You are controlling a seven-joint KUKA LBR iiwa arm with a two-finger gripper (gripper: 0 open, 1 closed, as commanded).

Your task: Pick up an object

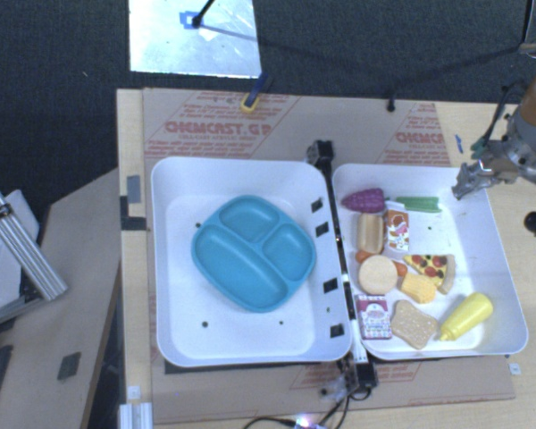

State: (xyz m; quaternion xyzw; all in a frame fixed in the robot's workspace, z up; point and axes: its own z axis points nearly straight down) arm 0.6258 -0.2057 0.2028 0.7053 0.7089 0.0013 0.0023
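Toy food, ten pieces in all, lies in the right-hand bin point(505, 266), below and to the left of the gripper point(469, 182), which hangs over that bin's upper right rim with nothing visibly in it; whether it is spread or closed cannot be told. Nearest it lies one green bean pod point(418, 204). Further left are one purple piece point(364, 200), one hot-dog bun point(370, 232) and one small red-and-white carton point(397, 229). Lower down sit one pizza slice point(431, 266), one round bun point(378, 275), one yellow cheese wedge point(419, 288), one red packet point(373, 318), one toast slice point(414, 324) and one yellow mustard bottle point(465, 316). Far left of the gripper, the other bin point(174, 329) holds one blue divided plate point(253, 253). The protective sheet point(214, 123) under both bins reads "CHEMCAST GP". The packets' print is too small to read.
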